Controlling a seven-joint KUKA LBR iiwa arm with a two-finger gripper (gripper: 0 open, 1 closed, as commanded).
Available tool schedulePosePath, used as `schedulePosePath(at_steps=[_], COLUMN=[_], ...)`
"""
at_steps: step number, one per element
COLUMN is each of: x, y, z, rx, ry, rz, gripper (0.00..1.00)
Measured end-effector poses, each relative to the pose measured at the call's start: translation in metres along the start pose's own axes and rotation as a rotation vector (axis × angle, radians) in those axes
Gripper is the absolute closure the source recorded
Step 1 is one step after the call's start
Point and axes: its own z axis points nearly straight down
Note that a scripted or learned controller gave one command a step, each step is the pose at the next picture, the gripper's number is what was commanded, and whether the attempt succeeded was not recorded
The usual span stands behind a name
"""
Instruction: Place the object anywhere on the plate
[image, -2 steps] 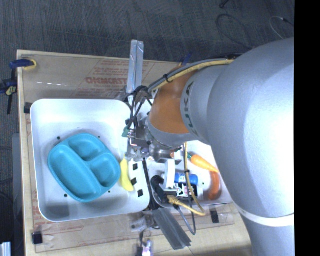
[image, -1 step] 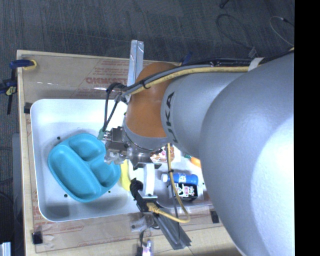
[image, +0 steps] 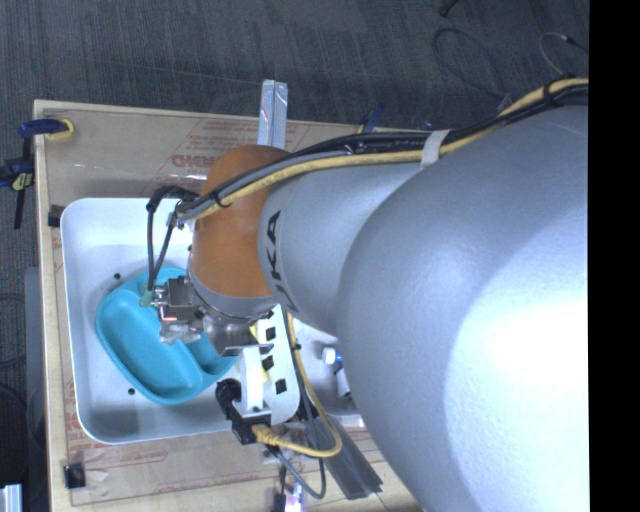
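Observation:
A turquoise plate (image: 150, 345) lies tilted in the left white bin (image: 85, 260), toward its middle and front. The arm's orange band and wrist hang right over the plate's right side. The gripper (image: 178, 322) reaches down at the plate's right edge, mostly covered by the wrist. I see no object between its fingers, and the object of the task is hidden from me.
The grey arm fills the right half of the view and covers the right bin. A small bluish-white item (image: 331, 357) peeks out under the arm near the bins' divide. Cables run along the arm. A blue clamp (image: 40, 128) grips the bench's back left corner.

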Motion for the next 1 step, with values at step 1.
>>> schedulePosePath(at_steps=[1], x=[0.0549], y=[-0.0016], z=[0.0051], rx=[-0.003], ry=[-0.001], rz=[-0.117], gripper=[1.0])
